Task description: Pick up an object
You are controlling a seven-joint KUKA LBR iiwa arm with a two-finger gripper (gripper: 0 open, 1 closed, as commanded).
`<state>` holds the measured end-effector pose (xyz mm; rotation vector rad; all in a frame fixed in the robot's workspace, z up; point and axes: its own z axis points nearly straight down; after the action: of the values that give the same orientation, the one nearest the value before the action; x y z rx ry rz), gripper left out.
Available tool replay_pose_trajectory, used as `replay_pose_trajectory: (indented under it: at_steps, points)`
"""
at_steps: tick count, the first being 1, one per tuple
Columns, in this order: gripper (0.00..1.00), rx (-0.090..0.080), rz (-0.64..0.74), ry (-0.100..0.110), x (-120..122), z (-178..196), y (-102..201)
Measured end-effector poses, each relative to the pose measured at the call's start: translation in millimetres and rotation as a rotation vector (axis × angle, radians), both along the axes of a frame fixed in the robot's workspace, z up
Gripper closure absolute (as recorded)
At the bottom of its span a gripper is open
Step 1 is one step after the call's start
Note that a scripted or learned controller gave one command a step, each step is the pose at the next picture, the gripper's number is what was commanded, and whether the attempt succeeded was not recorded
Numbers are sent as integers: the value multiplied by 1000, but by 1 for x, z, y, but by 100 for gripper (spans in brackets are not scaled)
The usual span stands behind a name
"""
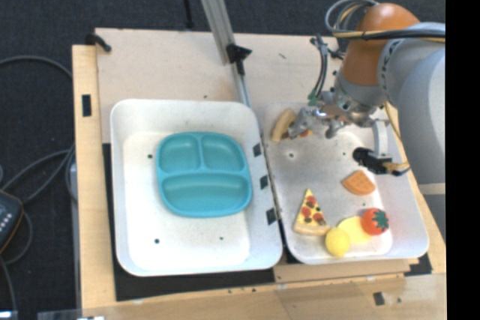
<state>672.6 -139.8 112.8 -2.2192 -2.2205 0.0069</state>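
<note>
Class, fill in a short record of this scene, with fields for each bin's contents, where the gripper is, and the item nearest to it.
left bin: one teal divided plate, lying flat
right bin: pizza slice, yellow fruit, red tomato, orange piece, tan curved piece
front cluster: pizza slice, yellow fruit and red tomato
gripper: over the back left of the right bin
nearest item: tan curved piece, by the bin's back left corner; grasp unclear

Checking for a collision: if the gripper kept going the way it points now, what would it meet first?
Probably the tan food piece just ahead of the gripper, by the white bin corner; depth is unclear.
</note>
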Motion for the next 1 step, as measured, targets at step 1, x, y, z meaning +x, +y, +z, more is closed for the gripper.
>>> replay_pose_trajectory:
  at_steps: [1]
  points:
    - [100, -2, 0, -9, 2, 16, -1]
